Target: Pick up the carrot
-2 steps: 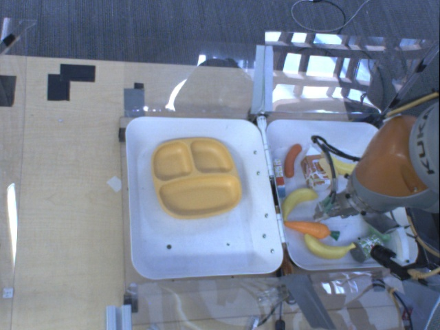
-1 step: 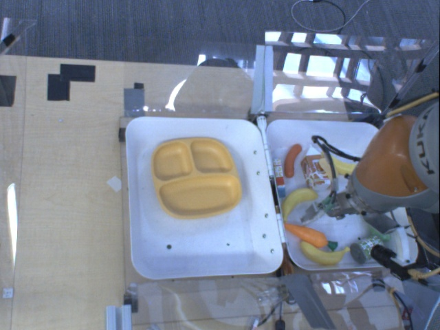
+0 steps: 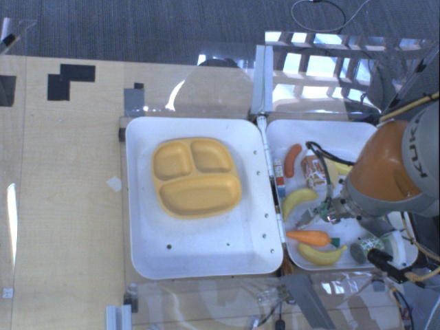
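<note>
Right bin (image 3: 357, 130): carrot (image 3: 309, 238) lying near the front wall, between two bananas (image 3: 300, 201); gripper (image 3: 317, 214) hovering just above it, jaws parted and holding nothing; left bin (image 3: 148, 253) bearing a yellow divided tray (image 3: 196, 177)

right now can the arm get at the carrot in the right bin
Probably yes. The carrot lies uncovered just below the gripper, top side free, though a banana crowds its lower edge.
</note>
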